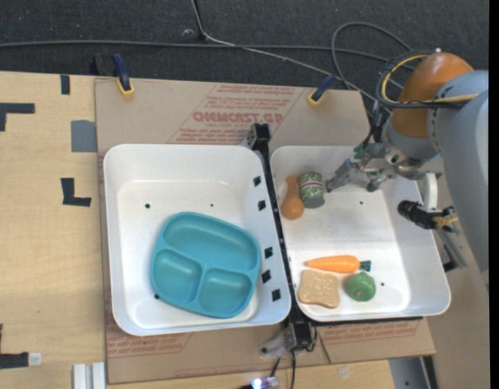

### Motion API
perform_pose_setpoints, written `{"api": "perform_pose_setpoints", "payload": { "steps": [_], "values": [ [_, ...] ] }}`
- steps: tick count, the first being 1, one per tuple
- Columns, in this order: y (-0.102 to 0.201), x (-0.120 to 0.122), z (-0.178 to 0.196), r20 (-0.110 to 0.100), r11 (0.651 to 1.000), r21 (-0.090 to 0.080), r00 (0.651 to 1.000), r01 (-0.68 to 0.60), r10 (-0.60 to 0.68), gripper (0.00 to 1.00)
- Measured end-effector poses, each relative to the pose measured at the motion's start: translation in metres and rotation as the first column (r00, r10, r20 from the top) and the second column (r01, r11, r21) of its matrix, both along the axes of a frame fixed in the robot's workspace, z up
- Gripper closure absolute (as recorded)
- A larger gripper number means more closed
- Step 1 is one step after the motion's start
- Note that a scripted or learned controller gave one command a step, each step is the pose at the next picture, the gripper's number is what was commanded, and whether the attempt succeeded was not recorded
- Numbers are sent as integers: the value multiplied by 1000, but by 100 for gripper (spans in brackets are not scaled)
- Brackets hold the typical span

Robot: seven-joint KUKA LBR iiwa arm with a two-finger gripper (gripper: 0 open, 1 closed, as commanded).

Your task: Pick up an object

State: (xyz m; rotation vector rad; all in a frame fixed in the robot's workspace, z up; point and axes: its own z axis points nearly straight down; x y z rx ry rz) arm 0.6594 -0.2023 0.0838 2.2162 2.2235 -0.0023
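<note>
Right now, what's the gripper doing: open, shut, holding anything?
Gripper: above the back of the right bin, close to the small green can; nothing shows between its fingers, and whether it is open or closed cannot be told.

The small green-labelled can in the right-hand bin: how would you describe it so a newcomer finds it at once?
Start at the right white bin of the two. Along its far left side, by the divider, a small green-labelled can lies on its side touching a tan, pear-shaped object. It is the only cylindrical item there; the orange carrot, toast slice and green ball-like fruit sit together at the near end.
</note>
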Motion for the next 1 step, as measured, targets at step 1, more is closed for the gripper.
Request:
{"api": "perform_pose_setpoints", "payload": {
  "steps": [1],
  "values": [
    [0, 1, 13, 4, 1000, -3, 1000, -1, 1, 100]
  ]
}}
